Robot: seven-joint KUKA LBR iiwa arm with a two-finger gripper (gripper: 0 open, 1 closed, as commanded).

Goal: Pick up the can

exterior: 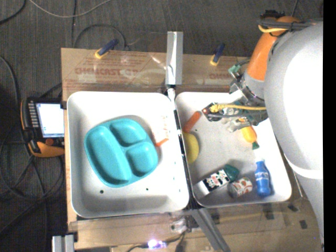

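Note:
The can (240, 187) is small, red and white, and lies on its side near the front edge of the right bin (226, 151). It sits between a black-and-white carton (217, 180) and a blue bottle (262, 179). My gripper (234, 123) hangs over the back part of the same bin, well behind the can and apart from it. Nothing shows in its grasp. A yellow-orange toy with a green tip (249, 136) lies just beside the gripper.
An orange carrot (191, 121) and a yellow fruit (191, 147) lie by the right bin's left wall. The left bin (79, 193) holds a teal divided plate (122, 151) and a small orange piece (161, 140). The arm covers the right bin's far right side.

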